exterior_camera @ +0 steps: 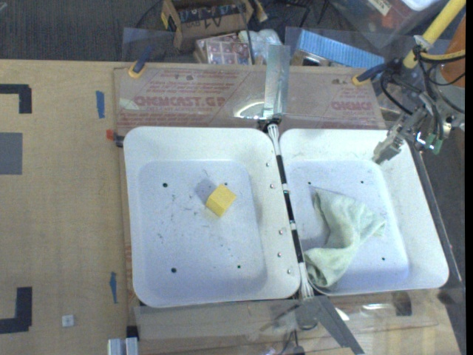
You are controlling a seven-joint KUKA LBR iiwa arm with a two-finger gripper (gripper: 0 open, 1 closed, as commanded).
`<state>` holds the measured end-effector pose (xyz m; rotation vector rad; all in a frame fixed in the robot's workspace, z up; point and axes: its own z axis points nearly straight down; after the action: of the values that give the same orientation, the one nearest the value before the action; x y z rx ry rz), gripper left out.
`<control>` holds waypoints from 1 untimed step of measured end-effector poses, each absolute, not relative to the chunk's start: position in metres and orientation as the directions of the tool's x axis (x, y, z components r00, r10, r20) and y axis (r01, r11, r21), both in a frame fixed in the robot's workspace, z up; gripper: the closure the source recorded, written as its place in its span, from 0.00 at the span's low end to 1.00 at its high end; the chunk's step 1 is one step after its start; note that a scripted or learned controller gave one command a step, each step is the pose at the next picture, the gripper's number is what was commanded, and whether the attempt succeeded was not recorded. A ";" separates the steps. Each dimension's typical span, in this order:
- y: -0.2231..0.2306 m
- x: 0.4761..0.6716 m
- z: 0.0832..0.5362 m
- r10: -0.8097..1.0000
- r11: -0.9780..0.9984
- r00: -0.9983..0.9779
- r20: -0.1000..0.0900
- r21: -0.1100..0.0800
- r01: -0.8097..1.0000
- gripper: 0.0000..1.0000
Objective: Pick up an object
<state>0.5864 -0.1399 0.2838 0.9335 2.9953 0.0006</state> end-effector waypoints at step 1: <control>-0.195 0.550 0.275 0.314 0.949 -0.949 -0.005 0.001 0.314 1.00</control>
<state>0.5505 -0.1952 0.2751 0.4993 3.0962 -0.0006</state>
